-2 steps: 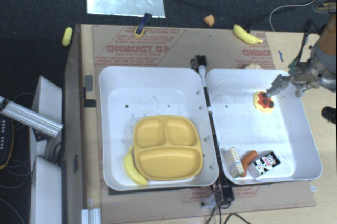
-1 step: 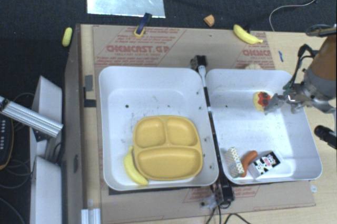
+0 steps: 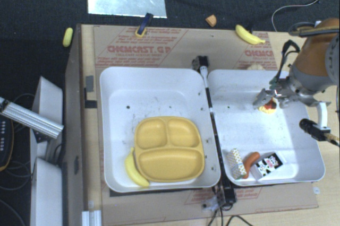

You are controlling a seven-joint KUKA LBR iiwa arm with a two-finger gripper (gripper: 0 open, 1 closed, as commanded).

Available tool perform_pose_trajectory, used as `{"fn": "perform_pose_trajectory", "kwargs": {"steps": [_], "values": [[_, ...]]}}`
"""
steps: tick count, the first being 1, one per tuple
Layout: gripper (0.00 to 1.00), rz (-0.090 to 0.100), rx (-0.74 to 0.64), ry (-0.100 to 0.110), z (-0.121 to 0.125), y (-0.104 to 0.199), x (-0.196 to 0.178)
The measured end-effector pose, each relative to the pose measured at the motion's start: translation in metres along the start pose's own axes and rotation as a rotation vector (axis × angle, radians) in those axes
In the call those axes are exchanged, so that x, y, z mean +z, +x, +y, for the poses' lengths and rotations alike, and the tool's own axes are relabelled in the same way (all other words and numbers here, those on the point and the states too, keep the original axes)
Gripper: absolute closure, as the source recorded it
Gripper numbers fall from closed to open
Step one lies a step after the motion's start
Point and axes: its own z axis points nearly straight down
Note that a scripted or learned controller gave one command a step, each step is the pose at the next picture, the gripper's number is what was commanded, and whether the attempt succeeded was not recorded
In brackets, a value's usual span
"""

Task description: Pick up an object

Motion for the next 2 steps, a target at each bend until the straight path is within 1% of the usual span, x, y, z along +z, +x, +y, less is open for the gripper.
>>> {"fn": "perform_pose_trajectory", "kwargs": {"steps": [1, 2], "values": [[0.0, -0.001, 0.002, -0.002, 0.003, -0.017, -0.006], [0.0, -0.001, 0.002, -0.001, -0.017, -0.017, -0.011]]}}
